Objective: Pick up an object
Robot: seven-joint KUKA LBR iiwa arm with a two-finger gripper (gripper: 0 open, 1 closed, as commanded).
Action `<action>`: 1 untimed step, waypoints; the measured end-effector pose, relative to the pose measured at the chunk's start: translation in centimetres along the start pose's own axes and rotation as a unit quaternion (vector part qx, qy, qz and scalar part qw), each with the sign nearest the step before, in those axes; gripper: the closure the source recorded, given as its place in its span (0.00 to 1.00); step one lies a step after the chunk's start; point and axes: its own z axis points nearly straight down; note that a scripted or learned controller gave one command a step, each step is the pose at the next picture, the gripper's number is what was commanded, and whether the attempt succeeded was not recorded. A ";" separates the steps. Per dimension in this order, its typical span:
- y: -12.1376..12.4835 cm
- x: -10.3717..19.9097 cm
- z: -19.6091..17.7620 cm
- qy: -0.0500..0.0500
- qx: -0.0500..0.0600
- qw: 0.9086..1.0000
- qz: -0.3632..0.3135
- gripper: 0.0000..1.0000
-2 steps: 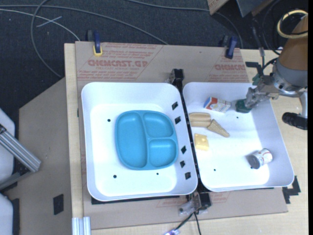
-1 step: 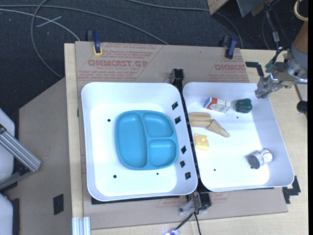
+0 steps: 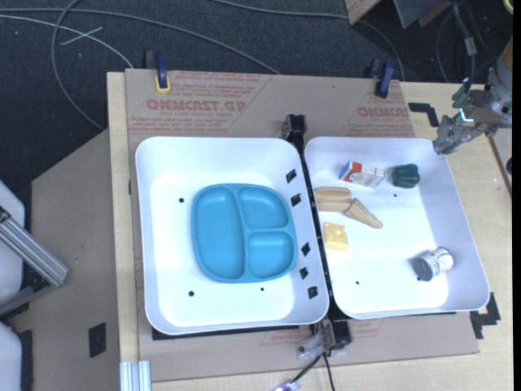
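Claw [image 3: 450,141], finger state indeterminate, sits at frame's upper right, over the right bin's [image 3: 464,243] far corner, near the dark green object [image 3: 404,175].

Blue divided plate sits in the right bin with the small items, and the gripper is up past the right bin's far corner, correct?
Not quite. The blue divided plate lies in the left bin; the small items lie in the right bin. The camera view shows this. The gripper is indeed by the right bin's far corner.
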 end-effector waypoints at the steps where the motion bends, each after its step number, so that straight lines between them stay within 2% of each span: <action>1: -0.5 5.7 1.2 0.002 0.004 1.000 -0.002 1.00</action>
